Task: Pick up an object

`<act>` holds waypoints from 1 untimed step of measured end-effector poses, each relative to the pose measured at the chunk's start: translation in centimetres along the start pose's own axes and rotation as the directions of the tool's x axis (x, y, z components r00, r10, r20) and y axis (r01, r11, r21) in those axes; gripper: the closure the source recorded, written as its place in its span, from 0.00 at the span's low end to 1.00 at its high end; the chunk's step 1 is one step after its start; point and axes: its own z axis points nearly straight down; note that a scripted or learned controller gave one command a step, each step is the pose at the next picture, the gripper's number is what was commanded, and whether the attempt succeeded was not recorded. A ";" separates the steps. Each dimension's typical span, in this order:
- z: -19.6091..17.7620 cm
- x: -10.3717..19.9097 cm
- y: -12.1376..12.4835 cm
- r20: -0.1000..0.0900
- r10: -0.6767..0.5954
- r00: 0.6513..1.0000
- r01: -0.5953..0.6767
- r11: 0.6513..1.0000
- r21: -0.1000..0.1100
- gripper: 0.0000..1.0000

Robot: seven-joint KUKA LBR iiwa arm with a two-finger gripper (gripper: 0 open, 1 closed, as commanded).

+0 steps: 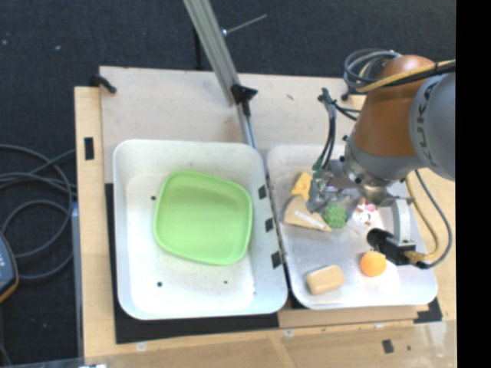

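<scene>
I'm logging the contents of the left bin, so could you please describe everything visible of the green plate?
The green plate is a pale lime, square dish with rounded corners and a raised rim, smooth and matte like plastic. It lies flat, right side up, slightly rotated, near the middle of the left bin, resting on the bin's floor. Nothing lies on it, and it stands apart from the bin's walls.

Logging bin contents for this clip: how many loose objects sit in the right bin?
5: a yellow piece, a cream wedge, a green lump, an orange ball, a tan block. The arm may hide more.
</scene>
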 end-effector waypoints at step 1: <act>0.6 5.2 0.6 -0.001 -0.001 1.000 0.001 1.000 0.001 1.00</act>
